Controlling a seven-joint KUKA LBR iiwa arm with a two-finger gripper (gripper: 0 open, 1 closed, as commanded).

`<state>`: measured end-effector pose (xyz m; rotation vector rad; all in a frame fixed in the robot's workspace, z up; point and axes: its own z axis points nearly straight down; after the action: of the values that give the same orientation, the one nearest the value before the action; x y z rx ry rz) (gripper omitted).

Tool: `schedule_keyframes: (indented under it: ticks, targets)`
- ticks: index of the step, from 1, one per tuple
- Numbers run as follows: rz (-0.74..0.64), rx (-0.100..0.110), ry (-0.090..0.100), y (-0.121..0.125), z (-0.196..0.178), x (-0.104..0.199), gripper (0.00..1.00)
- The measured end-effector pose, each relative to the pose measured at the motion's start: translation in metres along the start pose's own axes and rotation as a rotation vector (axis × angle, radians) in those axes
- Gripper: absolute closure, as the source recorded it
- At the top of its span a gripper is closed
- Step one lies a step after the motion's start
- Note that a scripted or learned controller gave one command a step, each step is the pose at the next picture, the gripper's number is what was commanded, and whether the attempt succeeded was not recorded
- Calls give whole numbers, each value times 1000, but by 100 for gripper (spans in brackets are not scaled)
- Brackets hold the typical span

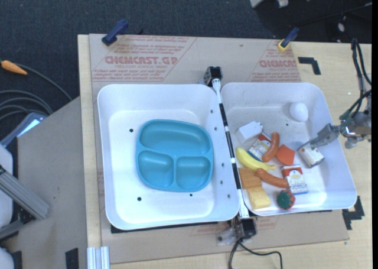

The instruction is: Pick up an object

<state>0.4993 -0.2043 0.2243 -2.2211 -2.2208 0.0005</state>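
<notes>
Gripper: we see the gripper (pixel 316 142) reaching in over the right bin's (pixel 331 188) right wall, its grey finger assembly slanting down toward the bin floor.
Finger state: we cannot tell whether the fingers are apart or together; the tip is small and blurred at this slant.
Contact: the tip sits just above and beside a small white cup-like object with a brown band (pixel 311 155), near the right bin's right wall. We cannot tell whether it touches. Nothing is visibly held between the fingers.
Nearest candidates: the small cup; an orange block (pixel 286 155) just left of it; a red-and-white carton (pixel 295 180) toward the near edge.
Wider clutter: white egg (pixel 298 110) near the far right corner; banana (pixel 252 159), two sausages (pixel 270 146), a tan cracker slab (pixel 254 188) and a green-and-red piece (pixel 286 200) along the left half and near edge.
Left bin: a blue divided plate (pixel 175 155) lies in the middle of the left bin (pixel 112 143).
Step in hand (our judgement): approach and descent onto the small cup, grasp not yet made.
How to do it well: we would centre the fingers across the cup's narrow width before closing, since it lies tilted and may roll toward the wall. Descend straight, keep clear of the wall lip, and avoid nudging the orange block.
Risk: closing off-centre likely squirts the cup sideways.
</notes>
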Motion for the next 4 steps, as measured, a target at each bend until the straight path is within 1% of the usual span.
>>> schedule_keyframes:
  ticks: [1,2,3,4]
  targets:
    - [-2,0,4,-19,134,-13,0]
    - [-2,1,1,122,140,13,0]
    - [-3,0,-1,123,129,13,100]
    - [-2,-4,-1,103,14,53,100]
